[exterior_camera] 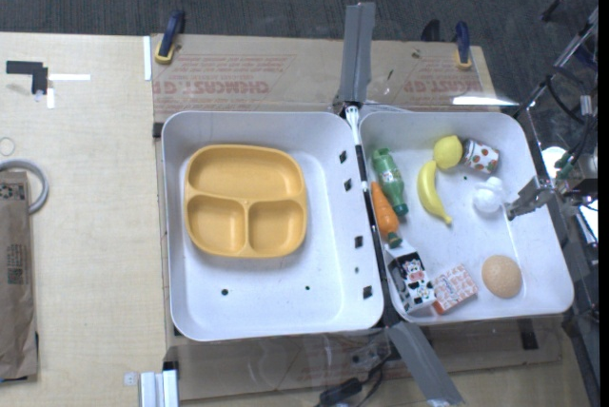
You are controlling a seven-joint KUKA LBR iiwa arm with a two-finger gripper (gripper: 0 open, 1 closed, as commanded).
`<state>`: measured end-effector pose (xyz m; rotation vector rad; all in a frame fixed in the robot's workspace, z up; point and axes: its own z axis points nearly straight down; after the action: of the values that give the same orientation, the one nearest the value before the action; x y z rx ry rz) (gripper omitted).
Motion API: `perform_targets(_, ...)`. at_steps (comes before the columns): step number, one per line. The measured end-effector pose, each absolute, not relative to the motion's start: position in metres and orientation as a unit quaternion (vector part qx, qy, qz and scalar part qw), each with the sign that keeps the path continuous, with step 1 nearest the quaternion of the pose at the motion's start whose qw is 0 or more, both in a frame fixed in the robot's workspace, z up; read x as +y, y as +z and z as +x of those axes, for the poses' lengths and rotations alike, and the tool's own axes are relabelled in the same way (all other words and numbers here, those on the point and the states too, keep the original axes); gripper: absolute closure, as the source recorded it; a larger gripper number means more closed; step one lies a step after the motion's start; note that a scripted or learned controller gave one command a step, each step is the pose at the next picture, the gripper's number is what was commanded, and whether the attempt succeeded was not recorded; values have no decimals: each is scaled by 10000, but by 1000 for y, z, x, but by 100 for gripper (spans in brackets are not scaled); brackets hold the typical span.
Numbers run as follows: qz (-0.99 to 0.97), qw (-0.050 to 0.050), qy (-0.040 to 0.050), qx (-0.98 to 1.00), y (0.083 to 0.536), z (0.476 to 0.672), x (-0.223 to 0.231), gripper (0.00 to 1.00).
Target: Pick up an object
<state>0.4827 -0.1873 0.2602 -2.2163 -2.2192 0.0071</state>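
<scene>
Camera view: two white bins on the table. Left bin (pixel 190 300) holds one yellow divided plate (pixel 245 202). Right bin (pixel 542 286): one banana (pixel 433 193), one lemon (pixel 447 150), one green bottle (pixel 388 179), one carrot (pixel 384 213), one bread roll (pixel 501 276), two small cartons. Tool (pixel 521 203) at 3 o'clock rim, arm low; finger opening cannot be told.

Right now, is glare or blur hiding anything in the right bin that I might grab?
Camera view: lighting is even, shadows soft. The white ball nearly washes out against the right bin floor. The gripper at that bin's right edge is soft and blurred, its outline hard to read. Banana, lemon and green bottle read clearly.
</scene>
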Motion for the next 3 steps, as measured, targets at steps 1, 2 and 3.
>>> perform_targets(1, -6939, 13, 19, -7200, 326, 479, -192, 0)
perform_targets(2, -6935, 28, 39, -7205, 332, 481, -192, 100)
perform_targets(3, -6079, 13, 22, -7940, 439, 496, -189, 100)
